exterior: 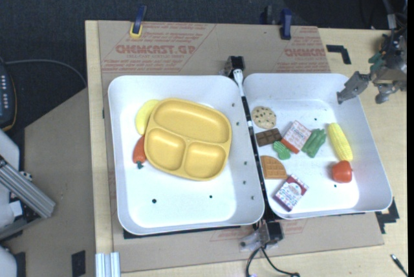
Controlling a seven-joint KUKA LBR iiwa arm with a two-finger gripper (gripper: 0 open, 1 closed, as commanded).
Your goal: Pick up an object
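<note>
a small red-and-white packet (290, 193) lies nearest, at the right bin's (369, 198) front edge, with a waffle (273, 167), tomato (342, 171), corn cob (340, 141) and cookie (264, 116) beyond. the end effector (363, 89) hovers over that bin's far right corner, fingers spread, gripping nothing.

Two white bins, bright toy food on pale brown board

The left bin (123, 159) carries a yellow divided tray (187, 138) beside an orange-red pepper (139, 151). The right bin (369, 159) shows a tan cookie (264, 116) with dark chips, a brown chocolate bar (268, 136), yellow corn (340, 141), a red tomato (342, 171), a green vegetable (315, 142) and a red-and-white packet (290, 193).
</note>
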